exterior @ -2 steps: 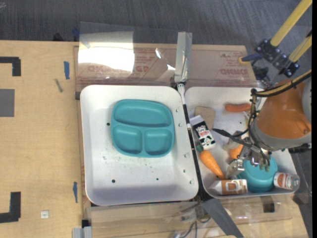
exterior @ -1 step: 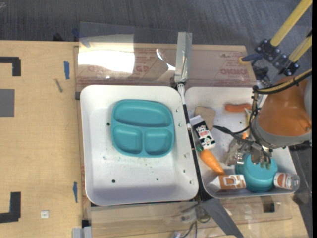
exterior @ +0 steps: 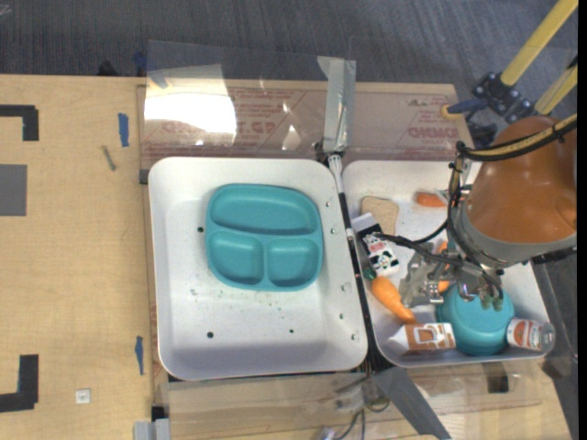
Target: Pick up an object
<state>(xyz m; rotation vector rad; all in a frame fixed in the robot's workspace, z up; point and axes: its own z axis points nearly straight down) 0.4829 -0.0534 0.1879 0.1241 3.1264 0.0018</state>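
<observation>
Teal divided plate (exterior: pixel 265 236) in the white left bin (exterior: pixel 174 273); in the white right bin (exterior: pixel 541 287), an orange carrot (exterior: pixel 393 301), a teal cup (exterior: pixel 477 324), a tan slab (exterior: pixel 382 212) and a black-and-white spotted toy (exterior: pixel 381 258), beneath the orange-banded grey arm (exterior: pixel 523 195).

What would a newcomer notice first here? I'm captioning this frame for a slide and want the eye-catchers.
The teal divided plate lies alone in the left bin. The arm's orange band looms over the cluttered right bin, where the gripper is down among an orange carrot, a teal cup and small packages.
</observation>
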